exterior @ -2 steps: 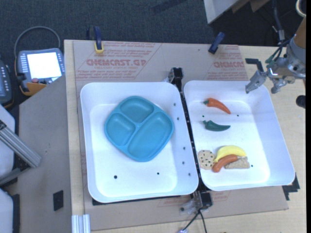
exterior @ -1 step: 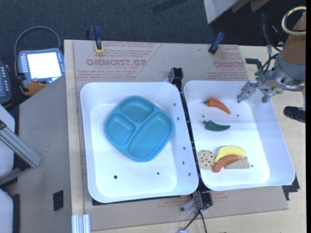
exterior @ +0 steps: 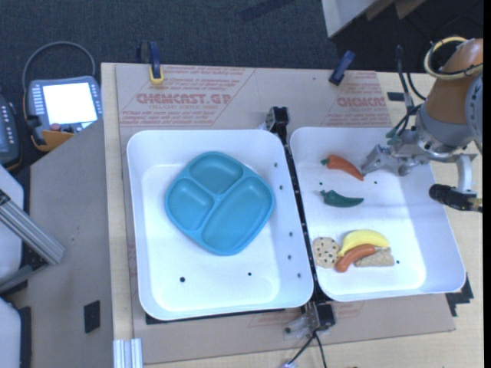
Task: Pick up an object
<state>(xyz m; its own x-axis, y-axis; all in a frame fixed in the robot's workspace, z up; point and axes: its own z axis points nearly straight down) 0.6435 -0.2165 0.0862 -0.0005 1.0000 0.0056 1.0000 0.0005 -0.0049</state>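
1. Gripper [exterior: 374, 162]: low over the far part of the right bin [exterior: 430, 282], at the end of the arm [exterior: 449, 98] that comes in from the right. Whether it is released or clenched cannot be told at this size; nothing shows between its tips.
2. Carrot [exterior: 342, 166]: orange with a green top, lying on the bin floor just left of the gripper, its thick end pointing at the tips; contact cannot be told.
3. Green pepper [exterior: 340, 198]: dark green, left of the gripper and nearer the camera, just past the carrot and apart from it.
4. Banana [exterior: 364, 240]: yellow, well toward the camera from the gripper, in a cluster at the near part of the same bin.
5. Sausage [exterior: 351, 257]: red-orange, lying against the banana's near side.
6. Bread [exterior: 379, 260]: tan slice, touching the banana and sausage on the cluster's right.
7. Cookie [exterior: 325, 251]: round, speckled, at the cluster's left edge.
8. Left bin [exterior: 153, 282]: well left of the gripper, beside the right bin.
9. Plate [exterior: 220, 212]: blue, three compartments, lying flat in the left bin, far left of the gripper.
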